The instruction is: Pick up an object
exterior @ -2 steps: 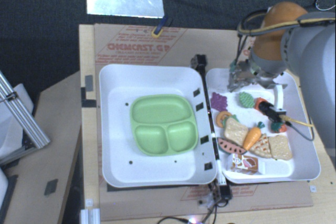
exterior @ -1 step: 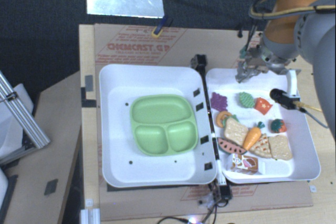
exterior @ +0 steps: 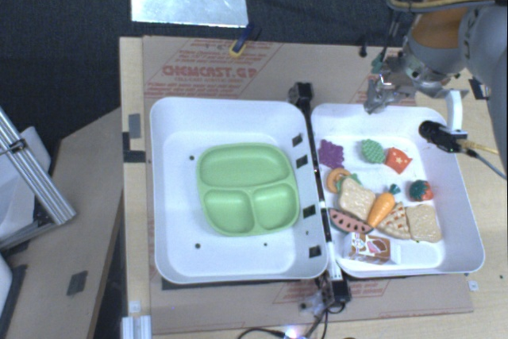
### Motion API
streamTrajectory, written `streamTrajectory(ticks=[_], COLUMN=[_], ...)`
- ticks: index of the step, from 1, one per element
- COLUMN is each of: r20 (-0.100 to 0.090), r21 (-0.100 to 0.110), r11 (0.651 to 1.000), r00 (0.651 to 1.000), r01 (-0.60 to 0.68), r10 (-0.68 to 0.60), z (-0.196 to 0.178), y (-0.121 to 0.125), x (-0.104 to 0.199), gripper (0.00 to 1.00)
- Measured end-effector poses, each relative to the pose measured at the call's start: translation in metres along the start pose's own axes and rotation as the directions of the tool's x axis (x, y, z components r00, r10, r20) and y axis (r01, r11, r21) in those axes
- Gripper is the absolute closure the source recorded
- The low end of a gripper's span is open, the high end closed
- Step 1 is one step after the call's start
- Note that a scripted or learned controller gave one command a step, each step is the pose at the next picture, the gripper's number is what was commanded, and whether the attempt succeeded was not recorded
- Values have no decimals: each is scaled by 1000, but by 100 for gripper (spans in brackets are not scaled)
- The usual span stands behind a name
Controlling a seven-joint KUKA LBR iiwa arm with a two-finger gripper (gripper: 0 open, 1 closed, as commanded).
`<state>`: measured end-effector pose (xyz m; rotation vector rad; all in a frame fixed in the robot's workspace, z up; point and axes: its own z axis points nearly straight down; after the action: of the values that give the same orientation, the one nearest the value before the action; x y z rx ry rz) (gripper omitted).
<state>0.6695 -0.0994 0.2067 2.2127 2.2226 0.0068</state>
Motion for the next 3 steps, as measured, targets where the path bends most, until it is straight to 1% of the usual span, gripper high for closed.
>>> streamTrajectory(ticks=[1, 2, 3], r20=[0, -1, -1], r21=[2, 9, 8], r11=[1000, 1000, 1000], r00=[1000, 1000, 1000], r01=[1, 2, 2], r10=[-1, -2, -2], z=[-19, -11, -14], y=[1, -36, -70], x=[0, 26, 61], gripper=[100, 100, 100])
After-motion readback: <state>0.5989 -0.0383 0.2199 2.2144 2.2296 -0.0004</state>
